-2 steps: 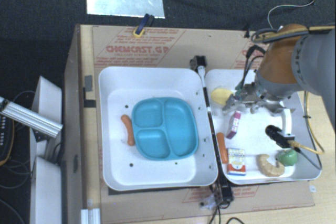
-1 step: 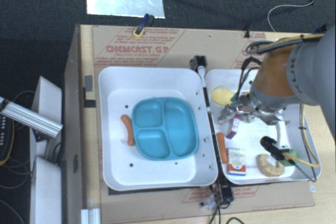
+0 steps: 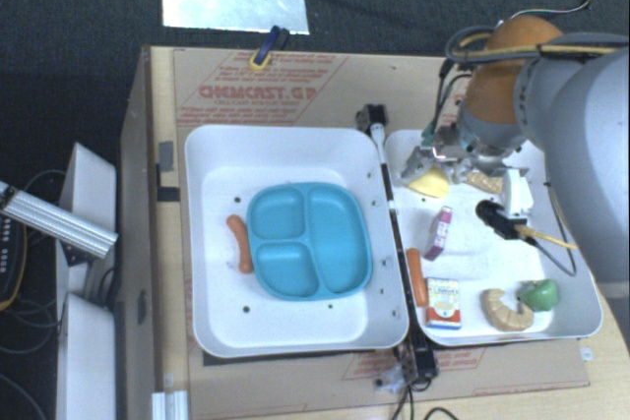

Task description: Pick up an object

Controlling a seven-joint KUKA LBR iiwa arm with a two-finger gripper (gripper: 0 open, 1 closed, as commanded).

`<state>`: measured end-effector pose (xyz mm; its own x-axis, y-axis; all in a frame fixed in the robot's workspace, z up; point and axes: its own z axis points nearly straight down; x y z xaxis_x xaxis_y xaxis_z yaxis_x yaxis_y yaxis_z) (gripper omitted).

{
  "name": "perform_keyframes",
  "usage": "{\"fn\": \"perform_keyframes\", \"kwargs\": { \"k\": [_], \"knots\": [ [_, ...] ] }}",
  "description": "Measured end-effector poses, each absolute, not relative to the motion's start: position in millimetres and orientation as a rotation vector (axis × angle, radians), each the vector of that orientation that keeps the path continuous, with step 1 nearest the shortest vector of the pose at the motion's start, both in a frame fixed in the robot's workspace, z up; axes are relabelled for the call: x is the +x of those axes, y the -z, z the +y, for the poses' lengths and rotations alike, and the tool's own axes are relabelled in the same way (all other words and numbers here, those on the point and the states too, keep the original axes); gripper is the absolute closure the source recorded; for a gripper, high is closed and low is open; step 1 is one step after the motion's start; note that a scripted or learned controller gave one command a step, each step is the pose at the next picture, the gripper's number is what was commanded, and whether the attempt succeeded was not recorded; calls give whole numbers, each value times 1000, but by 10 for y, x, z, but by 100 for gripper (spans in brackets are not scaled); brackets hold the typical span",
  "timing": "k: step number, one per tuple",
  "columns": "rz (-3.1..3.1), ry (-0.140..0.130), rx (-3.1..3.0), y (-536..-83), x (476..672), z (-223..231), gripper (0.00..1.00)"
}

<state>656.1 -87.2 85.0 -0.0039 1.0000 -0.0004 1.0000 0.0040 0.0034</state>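
My gripper (image 3: 431, 159) hangs low over the far left corner of the right bin (image 3: 571, 315). A yellow wedge (image 3: 430, 183) lies right under it, partly covered by it. I cannot tell whether they touch. A purple packet (image 3: 439, 231) lies a little nearer the front. An orange sausage (image 3: 417, 274) rests along the bin's left wall. At the front are a small red and white box (image 3: 443, 301), a tan croissant (image 3: 507, 310) and a green pepper (image 3: 540, 293). A tan piece (image 3: 482, 180) pokes out beside the wrist.
The left bin (image 3: 212, 162) holds a blue divided plate (image 3: 307, 240) and another orange sausage (image 3: 239, 242) to the plate's left. The grey arm (image 3: 581, 123) covers the right bin's far right part. A black divider clip (image 3: 374, 119) sits between the bins.
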Motion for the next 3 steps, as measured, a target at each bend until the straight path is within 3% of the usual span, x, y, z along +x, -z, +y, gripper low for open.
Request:
{"fn": "perform_keyframes", "kwargs": {
  "k": [1, 2, 3],
  "knots": [
    [2224, -8, 2210, -975, 6578, -873, 100],
    [2222, 0, 2218, -845, 6264, -1385, 100],
    [2222, -1, 2218, -847, 6268, -1376, 0]
  ]
}}
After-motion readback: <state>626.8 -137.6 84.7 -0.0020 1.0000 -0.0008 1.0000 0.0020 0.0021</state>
